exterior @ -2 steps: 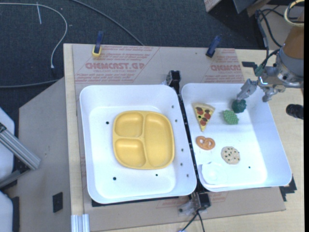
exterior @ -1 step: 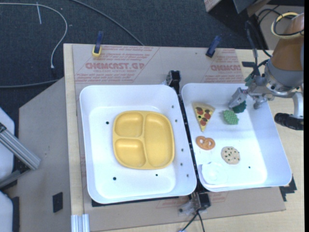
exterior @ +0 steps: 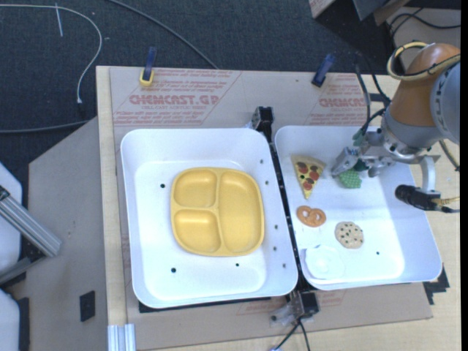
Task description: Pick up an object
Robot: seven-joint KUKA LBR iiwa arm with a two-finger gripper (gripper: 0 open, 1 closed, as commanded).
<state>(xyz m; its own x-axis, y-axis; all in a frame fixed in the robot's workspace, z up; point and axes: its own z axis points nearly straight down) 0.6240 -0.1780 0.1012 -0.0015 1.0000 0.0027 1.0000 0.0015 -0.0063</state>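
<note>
Seemingly light, small and soft, the green object (exterior: 352,179) lies in the far part of the right bin (exterior: 409,254), directly beneath the gripper (exterior: 354,165), whose opening cannot be told, and it looks best pinched across its narrow middle.

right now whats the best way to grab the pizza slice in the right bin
Probably from straight above, pinching across the wide crust end of the pizza slice. It lies flat with its tip toward the pretzel, and bare floor of the right bin flanks both long edges.
</note>
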